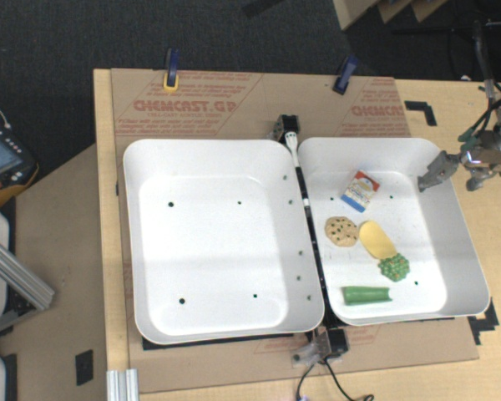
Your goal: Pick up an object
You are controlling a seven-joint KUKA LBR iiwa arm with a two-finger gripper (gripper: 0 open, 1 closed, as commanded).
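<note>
A cardboard-topped bench (234, 90) is seen bearing two white bins.
The gripper (438, 172) is poised at the right bin's (451, 249) far right rim; its grip cannot be told. The small carton (361, 190), nearest item, lies just left of it, others nearer the camera.

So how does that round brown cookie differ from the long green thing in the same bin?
The round brown speckled cookie is a flat disc, while the long green pod-like piece is a narrow bar lying sideways. The cookie sits mid-bin; the green piece lies near the front rim. Both rest in the right white bin, untouched.
</note>
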